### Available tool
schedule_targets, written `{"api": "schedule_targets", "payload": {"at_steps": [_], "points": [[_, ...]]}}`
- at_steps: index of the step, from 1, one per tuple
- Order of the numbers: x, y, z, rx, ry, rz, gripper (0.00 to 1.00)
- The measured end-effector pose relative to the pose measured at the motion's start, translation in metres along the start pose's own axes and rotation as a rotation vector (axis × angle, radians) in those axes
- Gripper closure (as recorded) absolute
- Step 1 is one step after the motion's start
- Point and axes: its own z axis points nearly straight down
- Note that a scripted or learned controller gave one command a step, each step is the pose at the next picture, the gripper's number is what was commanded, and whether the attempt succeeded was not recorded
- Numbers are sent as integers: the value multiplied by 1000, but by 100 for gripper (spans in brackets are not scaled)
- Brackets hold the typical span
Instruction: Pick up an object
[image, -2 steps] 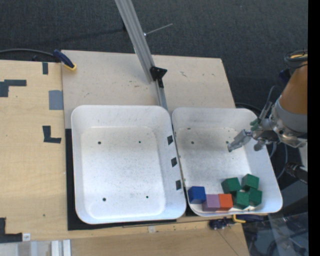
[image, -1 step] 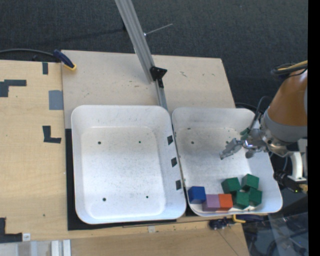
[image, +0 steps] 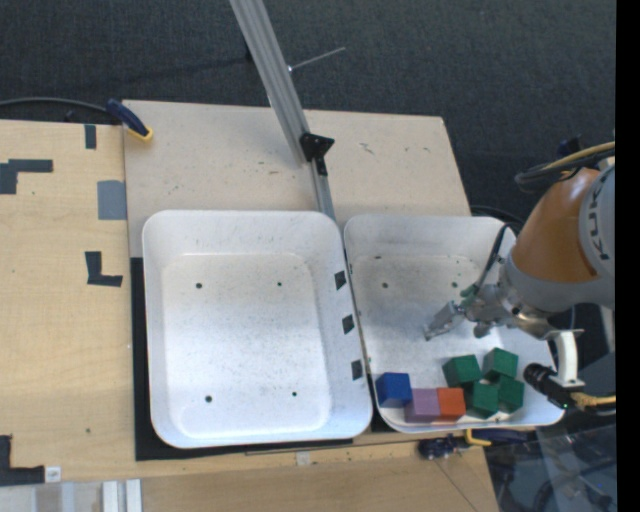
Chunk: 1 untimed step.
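White plastic forms both shallow bins: the left bin (image: 245, 330) and the right bin (image: 420, 270), touching along a shared rim with three small black clips. The arm (image: 560, 250), grey with an orange band, reaches over the right bin from its right side. Its gripper (image: 443, 322) hangs low above the bin floor, near the middle, fingers (image: 436, 328) spread slightly apart with nothing between them.

All the blocks crowd the right bin's near corner: one blue block (image: 394, 388) by the shared rim, one purple block (image: 426, 403) and one orange block (image: 451, 402) touching side by side, and about four green blocks (image: 485, 382) bunched together beside them, against the near-right rim. The gripper sits just beyond the green cluster, apart from it.

Bare floor lies across the right bin's far half. A grey metal bar (image: 283, 90) slants down to the bins' far junction.
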Motion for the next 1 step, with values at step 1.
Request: {"api": "schedule_targets", "payload": {"at_steps": [1], "points": [[0, 2, -13, -6, 0, -1, 100]]}}
